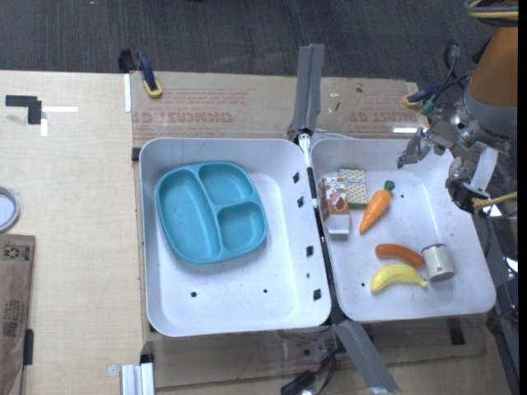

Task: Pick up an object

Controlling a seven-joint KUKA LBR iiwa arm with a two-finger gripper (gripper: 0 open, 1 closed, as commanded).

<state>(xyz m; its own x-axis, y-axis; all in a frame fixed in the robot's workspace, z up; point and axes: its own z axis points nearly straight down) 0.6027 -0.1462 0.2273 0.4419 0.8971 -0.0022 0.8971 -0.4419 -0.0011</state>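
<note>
1. White bins sit side by side on the worktop (66, 220): left bin (165, 303) and right bin (461, 295), touching along a centre divider.
2. Left bin holds a blue divided plate (212, 212), three compartments, lying flat toward the far left of the bin.
3. Right bin, far left corner: a small carton (335, 206) against the divider, with a green-and-white box (353, 187) just beside it on the right.
4. Carrot (376, 206), orange with green top, lies tilted near the bin's middle.
5. Nearer: a red-orange sausage-shaped piece (398, 253), a banana (396, 280) just nearer than it, and a silver can (437, 262) on its side, touching both at their right ends.
6. Claw (461, 167) is at the right bin's far right edge, above the rim, well apart from all the items. Cannot tell whether it is open or closed; nothing seen in it.
</note>
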